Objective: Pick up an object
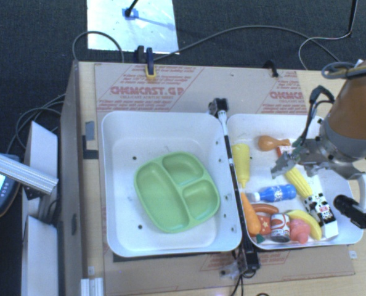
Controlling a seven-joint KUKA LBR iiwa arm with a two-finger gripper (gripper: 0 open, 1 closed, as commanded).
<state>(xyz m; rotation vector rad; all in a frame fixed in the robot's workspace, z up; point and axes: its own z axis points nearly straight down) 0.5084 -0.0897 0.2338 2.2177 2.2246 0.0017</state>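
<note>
You see the gripper low in the right bin, just beside the toy corn cob. I cannot tell its state. The corn looks light, stiff and bumpy; take it across the middle.

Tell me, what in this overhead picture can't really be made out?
- The metal two-finger gripper: too small and blurred in the camera view to tell its finger state.
- The yellow plastic corn cob: its upper end runs under the gripper.
- The grey and orange robot arm: cut off by the right edge.
- The small can with a red label: print too small to read.
</note>
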